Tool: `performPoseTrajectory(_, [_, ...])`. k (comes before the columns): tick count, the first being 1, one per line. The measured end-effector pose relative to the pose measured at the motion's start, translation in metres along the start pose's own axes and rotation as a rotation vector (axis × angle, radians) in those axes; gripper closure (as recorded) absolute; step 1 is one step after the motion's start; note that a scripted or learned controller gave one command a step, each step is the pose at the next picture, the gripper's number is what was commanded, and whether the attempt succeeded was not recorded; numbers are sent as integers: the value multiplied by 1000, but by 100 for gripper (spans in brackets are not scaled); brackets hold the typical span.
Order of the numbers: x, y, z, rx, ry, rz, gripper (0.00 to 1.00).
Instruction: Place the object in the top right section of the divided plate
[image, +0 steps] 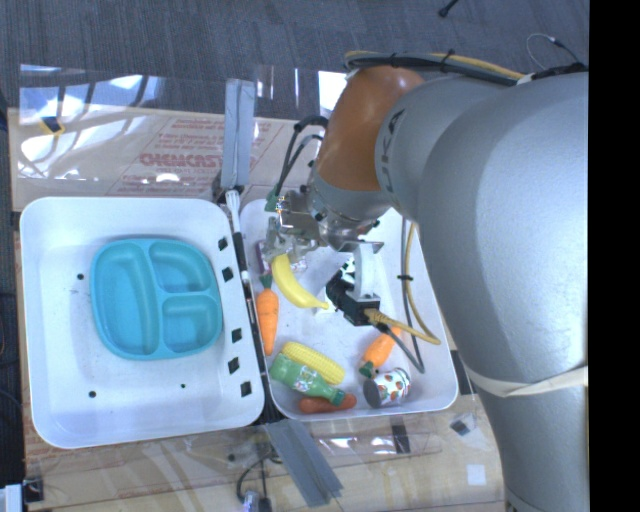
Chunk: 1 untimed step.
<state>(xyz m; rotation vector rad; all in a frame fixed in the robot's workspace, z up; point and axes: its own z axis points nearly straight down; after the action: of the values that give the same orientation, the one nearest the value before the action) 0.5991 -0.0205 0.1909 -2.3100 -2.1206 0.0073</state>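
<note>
Meanwhile, on the tabletop, a blue divided plate (157, 298) waits bare in the left bin (40, 330), its two small sections toward the bin divider and its one large section on the far side. The top right section appears to be the small compartment nearest the divider and farther up the view.

Moving right, the right bin (432, 330) holds a scatter of toy food: a carrot (267, 316) against the divider, a yellow banana (291, 283) just beside it, an ear of corn (313, 361) touching a green bottle (296, 375), a red pepper (325, 403) at the near wall, a second small carrot (378, 351) and a round printed toy (389, 385).

Above the banana hangs the end effector (283, 237), low over the upper part of the bin; whether its fingers are spread or closed cannot be told from this angle, and nothing is plainly seen between them. The grey arm (500, 220) with its orange band (362, 125) crowds the right side.

Judging by position, the banana looks like the object in hand, not yet lifted. A good pick would likely close across the banana's narrow middle, clear of the neighbouring carrot, then rise straight before crossing the divider, since a curved toy may roll or slip.
</note>
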Motion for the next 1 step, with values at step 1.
performPoseTrajectory(1, [66, -51, 1, -1, -1, -38, 100])
